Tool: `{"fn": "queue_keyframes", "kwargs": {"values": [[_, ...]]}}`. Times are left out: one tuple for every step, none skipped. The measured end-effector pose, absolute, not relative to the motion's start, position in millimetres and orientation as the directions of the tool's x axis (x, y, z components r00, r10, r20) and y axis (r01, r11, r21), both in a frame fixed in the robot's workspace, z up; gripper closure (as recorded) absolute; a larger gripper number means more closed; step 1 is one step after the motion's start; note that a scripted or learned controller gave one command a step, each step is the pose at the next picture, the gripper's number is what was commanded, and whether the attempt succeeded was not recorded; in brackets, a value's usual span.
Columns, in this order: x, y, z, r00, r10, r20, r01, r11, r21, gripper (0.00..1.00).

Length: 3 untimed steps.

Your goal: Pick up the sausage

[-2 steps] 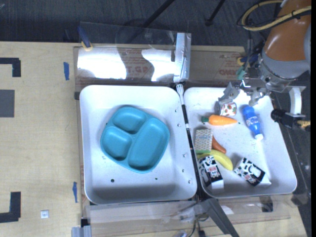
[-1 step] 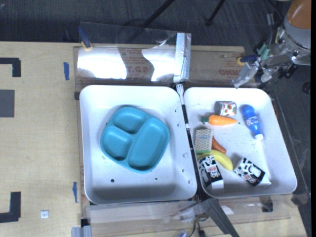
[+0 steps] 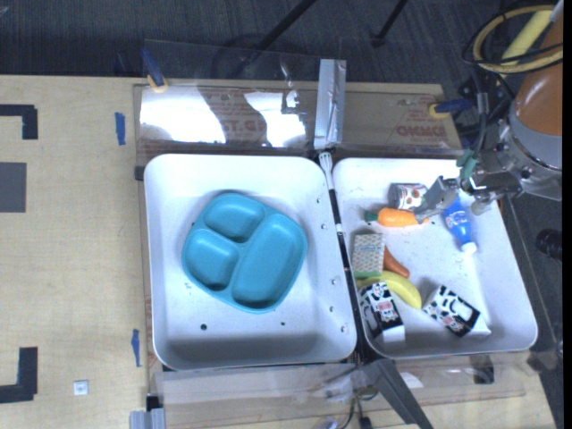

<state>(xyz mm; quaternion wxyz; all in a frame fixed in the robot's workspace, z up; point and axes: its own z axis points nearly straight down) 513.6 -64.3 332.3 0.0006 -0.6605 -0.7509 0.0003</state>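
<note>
The arm point(image 3: 536, 119) reaches in from the right, hand point(image 3: 444, 195) lowered.

Sausage point(image 3: 394, 264) perhaps hemmed by banana point(image 3: 399, 289), sponge point(image 3: 367, 252)

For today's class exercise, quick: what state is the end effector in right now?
End effector: above the right bin, near the orange sausage; whether open or closed cannot be told, and nothing visibly held.
</note>
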Motion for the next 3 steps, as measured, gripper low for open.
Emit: {"fn": "queue_keyframes", "kwargs": {"values": [[552.6, -111.8, 345.5, -0.172, 0.985, -0.002, 0.985, 0.172, 0.003, 0.00], [572.0, -134.1, 249.1, -0.298, 0.955, 0.000, 0.955, 0.298, 0.001, 0.00], [482.3, -88.4, 194.2, -0.286, 0.958, 0.000, 0.958, 0.286, 0.000, 0.00]]}}
